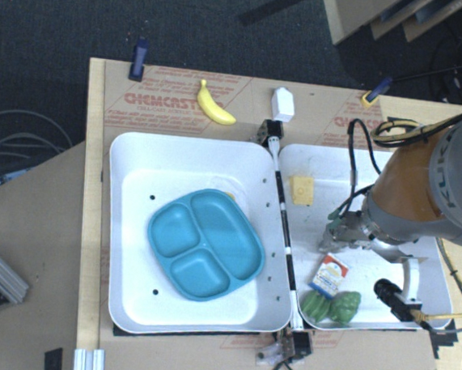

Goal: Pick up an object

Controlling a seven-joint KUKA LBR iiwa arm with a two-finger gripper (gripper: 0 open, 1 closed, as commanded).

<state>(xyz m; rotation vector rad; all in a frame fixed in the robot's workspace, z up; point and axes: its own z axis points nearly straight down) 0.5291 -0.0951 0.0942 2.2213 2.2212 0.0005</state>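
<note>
1. The pincer (pixel 342 231) hangs low over the right bin (pixel 322 166), at the end of the grey arm (pixel 459 182) with its orange band (pixel 406 185); the arm comes in from the right and covers much of that bin.
2. Whether the pincer is spread or closed cannot be told, since the wrist hides its tips from above, and nothing can be seen held in it.
3. Just below the pincer lies a small carton (pixel 329 277) in white, red and blue, tilted on the bin floor.
4. Touching the carton's lower edge is a green pepper-like toy (pixel 333 307), against the near wall of the right bin.
5. A yellow sponge-like square (pixel 302 189) lies near the far left corner of the same bin, well apart from the pincer.
6. A black part of the arm's fitting (pixel 395 300) lies over the bin's near right side.
7. In the left bin (pixel 137 151) a blue divided plate (pixel 204 243) with three compartments rests near the middle.
8. On the table (pixel 108 111), beyond the bins, lie a yellow banana (pixel 213 105) and a small white block (pixel 283 103), the block close to the gap between the bins.
9. A blue clip (pixel 138 57) is at the table's far left edge.
</note>
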